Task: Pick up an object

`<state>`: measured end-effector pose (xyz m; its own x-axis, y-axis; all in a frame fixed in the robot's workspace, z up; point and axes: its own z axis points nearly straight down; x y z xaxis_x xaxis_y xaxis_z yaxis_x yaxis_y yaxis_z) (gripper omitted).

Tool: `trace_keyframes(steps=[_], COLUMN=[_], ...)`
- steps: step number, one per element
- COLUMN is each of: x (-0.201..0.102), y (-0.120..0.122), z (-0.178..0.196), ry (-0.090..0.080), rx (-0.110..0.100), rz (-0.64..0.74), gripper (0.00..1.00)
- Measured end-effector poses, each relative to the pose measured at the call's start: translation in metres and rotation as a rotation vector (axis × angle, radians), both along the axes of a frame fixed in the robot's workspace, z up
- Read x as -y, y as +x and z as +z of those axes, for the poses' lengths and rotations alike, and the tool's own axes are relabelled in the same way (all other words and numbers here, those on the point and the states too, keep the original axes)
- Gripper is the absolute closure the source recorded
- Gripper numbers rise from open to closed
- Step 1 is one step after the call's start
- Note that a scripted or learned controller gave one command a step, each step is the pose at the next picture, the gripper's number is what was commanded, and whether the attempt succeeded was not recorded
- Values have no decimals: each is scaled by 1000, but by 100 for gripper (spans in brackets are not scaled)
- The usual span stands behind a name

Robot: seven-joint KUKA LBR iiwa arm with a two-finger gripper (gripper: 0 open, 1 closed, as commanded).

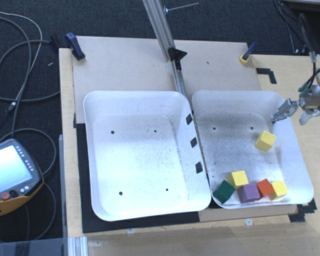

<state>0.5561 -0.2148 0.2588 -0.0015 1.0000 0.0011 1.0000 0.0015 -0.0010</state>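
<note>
Now I see a yellow cube (265, 141) lying alone in the right bin (224, 108), with nothing holding it. At its two o'clock, over the rim, the gripper (294, 114) hangs released, fingers spread. At six o'clock five more cubes (249, 188) cluster along the near wall.
</note>
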Motion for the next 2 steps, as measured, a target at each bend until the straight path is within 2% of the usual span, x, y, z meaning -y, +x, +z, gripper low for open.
trace_keyframes(steps=[1, 2], x=[2, 2], y=[-5, 68], z=[-142, -160], ry=[3, -2], rx=[-8, 6], rz=[-2, 3], gripper=[0, 0])
